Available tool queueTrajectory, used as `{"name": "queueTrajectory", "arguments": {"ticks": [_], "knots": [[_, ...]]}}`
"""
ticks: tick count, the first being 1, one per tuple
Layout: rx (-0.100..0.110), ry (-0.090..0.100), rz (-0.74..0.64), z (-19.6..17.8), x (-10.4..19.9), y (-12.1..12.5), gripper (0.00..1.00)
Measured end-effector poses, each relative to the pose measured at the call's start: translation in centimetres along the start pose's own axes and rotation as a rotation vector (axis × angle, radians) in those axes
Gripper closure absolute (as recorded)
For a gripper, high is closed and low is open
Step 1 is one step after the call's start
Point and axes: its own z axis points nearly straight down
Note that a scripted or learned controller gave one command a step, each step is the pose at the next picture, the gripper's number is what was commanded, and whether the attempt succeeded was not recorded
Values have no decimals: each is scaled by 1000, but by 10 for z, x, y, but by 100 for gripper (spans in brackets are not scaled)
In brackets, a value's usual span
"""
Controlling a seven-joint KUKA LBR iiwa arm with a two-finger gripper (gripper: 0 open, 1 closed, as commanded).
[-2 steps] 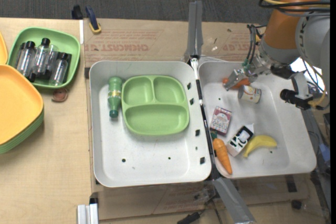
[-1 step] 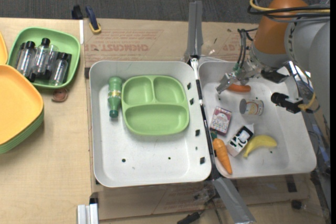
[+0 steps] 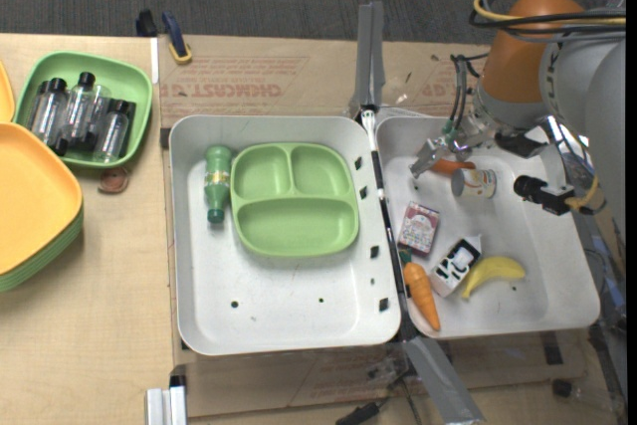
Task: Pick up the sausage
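Observation:
The sausage [image 3: 446,167], a short reddish-brown piece, lies in the upper part of the right bin [image 3: 557,304]. It sits against a small white can [image 3: 479,182]. My gripper [image 3: 445,152] hangs right over the sausage, low in the bin, and hides its top end. The arm's orange band [image 3: 520,55] rises above and to the right of it. I cannot tell whether the gripper touches the sausage.
The right bin also holds a pink card pack [image 3: 418,228], a black-and-white box [image 3: 456,264], a banana [image 3: 492,273] and a carrot [image 3: 422,295]. In the left bin [image 3: 279,309] lie a green divided plate [image 3: 295,198] and a green bottle [image 3: 217,182]. Left of the bins stand orange plates [image 3: 35,209] and a green tray of bottles [image 3: 85,109].

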Motion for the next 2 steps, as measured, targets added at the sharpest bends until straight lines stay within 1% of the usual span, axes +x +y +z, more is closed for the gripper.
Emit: {"name": "queueTrajectory", "arguments": {"ticks": [1,2], "knots": [[-1,-1,3,-10,-1,0,100],[4,0,352,-117,40,13,100]]}}
